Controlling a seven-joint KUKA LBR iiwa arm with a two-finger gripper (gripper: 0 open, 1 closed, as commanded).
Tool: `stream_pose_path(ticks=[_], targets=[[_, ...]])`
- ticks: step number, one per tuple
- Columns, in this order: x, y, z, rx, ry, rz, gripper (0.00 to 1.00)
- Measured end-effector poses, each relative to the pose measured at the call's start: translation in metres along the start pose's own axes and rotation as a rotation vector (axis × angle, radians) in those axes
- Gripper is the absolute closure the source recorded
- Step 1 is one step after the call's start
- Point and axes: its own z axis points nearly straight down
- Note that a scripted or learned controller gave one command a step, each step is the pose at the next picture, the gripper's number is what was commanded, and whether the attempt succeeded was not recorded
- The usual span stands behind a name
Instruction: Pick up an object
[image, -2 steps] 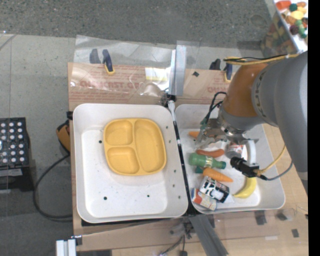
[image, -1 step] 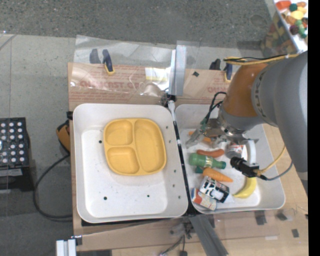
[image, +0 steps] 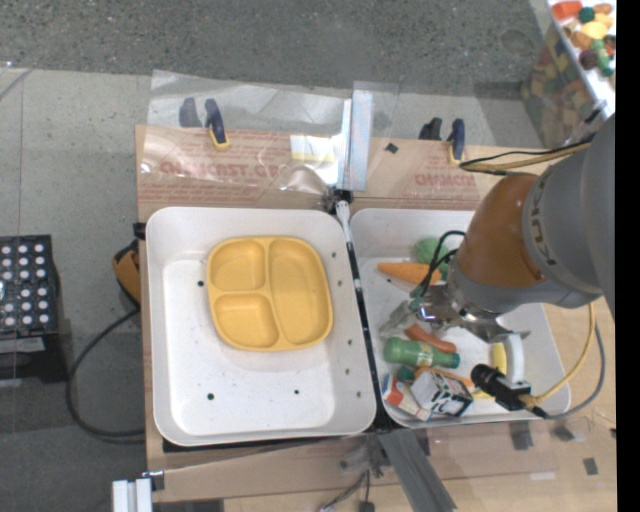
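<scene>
I see my wooden bench (image: 470, 170) carrying two shallow white bins side by side: the left bin (image: 175, 385) and the right bin (image: 385, 240), their inner rims touching. Crumpled clear plastic sheeting (image: 250, 150) lies along the bench's far edge.

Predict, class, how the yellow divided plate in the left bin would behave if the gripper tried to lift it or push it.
The yellow divided plate looks moulded and rigid, so it would probably keep its shape. It lies flat and low in the left bin, so a push would likely slide it rather than tip it. Its broad, thin rim may be hard to pinch.
</scene>
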Motion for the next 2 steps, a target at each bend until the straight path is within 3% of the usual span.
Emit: stream_pose_path(ticks=[1, 2], targets=[[-0.002, 0.0, -0.01, -0.002, -0.001, 0.003, 1.0], [0.062, 0.047, -0.099, 0.001, -0.002, 0.199, 1.0]])
